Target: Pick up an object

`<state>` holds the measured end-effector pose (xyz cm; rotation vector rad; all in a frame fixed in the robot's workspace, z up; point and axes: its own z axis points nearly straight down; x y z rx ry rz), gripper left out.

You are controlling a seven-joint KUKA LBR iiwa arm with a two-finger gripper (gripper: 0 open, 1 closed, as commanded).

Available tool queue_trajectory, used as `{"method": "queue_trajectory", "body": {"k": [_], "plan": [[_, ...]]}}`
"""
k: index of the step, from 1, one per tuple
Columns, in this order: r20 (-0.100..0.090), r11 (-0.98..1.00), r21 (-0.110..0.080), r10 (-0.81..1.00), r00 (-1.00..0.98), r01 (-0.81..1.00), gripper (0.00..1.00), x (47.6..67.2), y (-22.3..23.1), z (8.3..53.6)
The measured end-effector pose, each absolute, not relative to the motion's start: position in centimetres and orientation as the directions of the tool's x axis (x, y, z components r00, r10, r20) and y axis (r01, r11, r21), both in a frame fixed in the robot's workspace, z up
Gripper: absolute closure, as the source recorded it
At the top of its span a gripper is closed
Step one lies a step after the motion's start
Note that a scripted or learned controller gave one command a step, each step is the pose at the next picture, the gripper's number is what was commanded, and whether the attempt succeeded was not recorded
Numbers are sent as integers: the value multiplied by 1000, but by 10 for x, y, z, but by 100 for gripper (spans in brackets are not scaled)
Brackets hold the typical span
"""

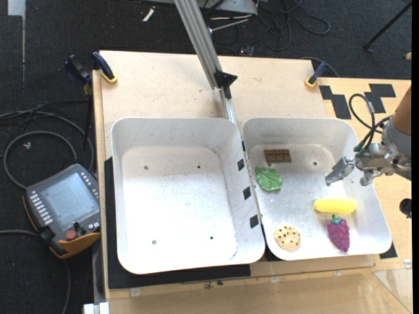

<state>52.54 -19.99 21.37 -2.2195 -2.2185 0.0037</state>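
Two white bins are carried on a pale tan tabletop, the left bin speckled faintly grey. In the right bin, a brown chocolate bar with a grid pattern, a green leaf, a yellow corn cob, a purple grape bunch and a beige cookie dotted dark are seen. Yellow clamps mark the far corners.

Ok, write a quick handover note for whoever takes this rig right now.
Gripper: above the right bin, near its right wall, holding nothing visible; finger state unclear.
In the right bin: chocolate at the back, leaf by the left wall, corn and grapes at right front, cookie in front.
Done: nothing picked yet.
Left: grasp one item and lift it; corn looks nearest.
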Motion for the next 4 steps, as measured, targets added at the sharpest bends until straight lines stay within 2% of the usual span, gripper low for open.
{"method": "queue_trajectory", "body": {"k": [1, 2, 3, 4], "plan": [[2, -1, -7, 1000, 1, 1000, 0, 518, -193, 154], [-14, 0, 23, 1000, 1, 1000, 0, 525, -196, 109], [-2, -1, 3, 1000, 1, 1000, 100, 519, -193, 114], [-2, -2, 5, 1000, 2, 1000, 100, 512, -197, 162]]}}
